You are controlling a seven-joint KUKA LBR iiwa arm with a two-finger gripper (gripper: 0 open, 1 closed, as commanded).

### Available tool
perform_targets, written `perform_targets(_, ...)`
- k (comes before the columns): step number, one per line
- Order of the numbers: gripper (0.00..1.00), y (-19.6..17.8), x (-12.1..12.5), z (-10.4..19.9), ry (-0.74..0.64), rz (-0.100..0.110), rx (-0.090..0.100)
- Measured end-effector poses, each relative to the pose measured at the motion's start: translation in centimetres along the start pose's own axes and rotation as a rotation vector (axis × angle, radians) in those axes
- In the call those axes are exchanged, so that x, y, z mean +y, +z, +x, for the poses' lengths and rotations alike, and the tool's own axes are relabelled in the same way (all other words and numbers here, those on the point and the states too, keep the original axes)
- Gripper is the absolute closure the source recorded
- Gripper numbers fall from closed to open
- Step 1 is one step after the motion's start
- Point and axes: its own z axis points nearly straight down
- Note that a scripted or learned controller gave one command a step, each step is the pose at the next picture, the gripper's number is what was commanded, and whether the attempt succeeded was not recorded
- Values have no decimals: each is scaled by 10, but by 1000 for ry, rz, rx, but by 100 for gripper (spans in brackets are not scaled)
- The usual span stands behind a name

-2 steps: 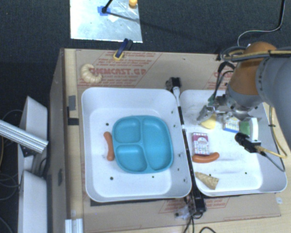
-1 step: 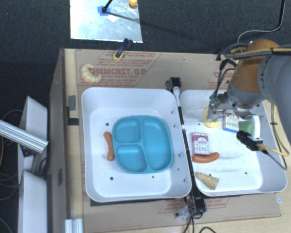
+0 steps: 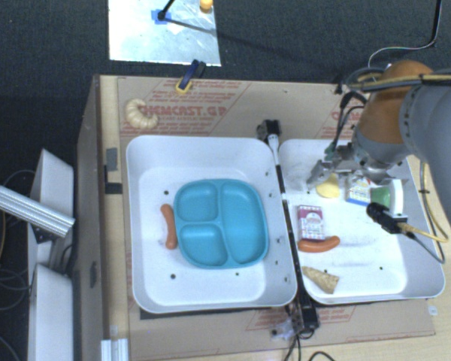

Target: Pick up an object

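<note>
We read the gripper [image 3: 332,173] as hanging low in the right-hand shallow white plastic bin [image 3: 417,280], at its far end, and we take that bin as our landmark. We cannot tell how the gripper is set, because the grey wrist hides much of it.

The likeliest target, in our judgement, is the small pale yellow rounded object [image 3: 328,189] lying just below the gripper in the bin's far half. Nothing visibly sits in the grasp.

Risks as we see them:
- The yellow piece looks smooth and rounded, so it may squirt sideways.
- A blue-and-white packet [image 3: 358,193] lies just beside it and could be nudged or caught instead.

Toward the bin's middle lie a small red-and-white printed carton [image 3: 310,222] and an orange-red toy sausage [image 3: 318,243], with a tan wedge-shaped piece [image 3: 321,278] at the near edge.
</note>
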Motion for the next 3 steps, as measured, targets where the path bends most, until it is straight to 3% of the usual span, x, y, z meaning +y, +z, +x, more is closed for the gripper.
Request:
perform_targets(1, 0, -9, 26, -13, -1, 1, 0)
perform_targets(2, 0, 7, 40, -27, -1, -4, -1)
perform_targets(3, 100, -5, 42, -27, -5, -10, -3)
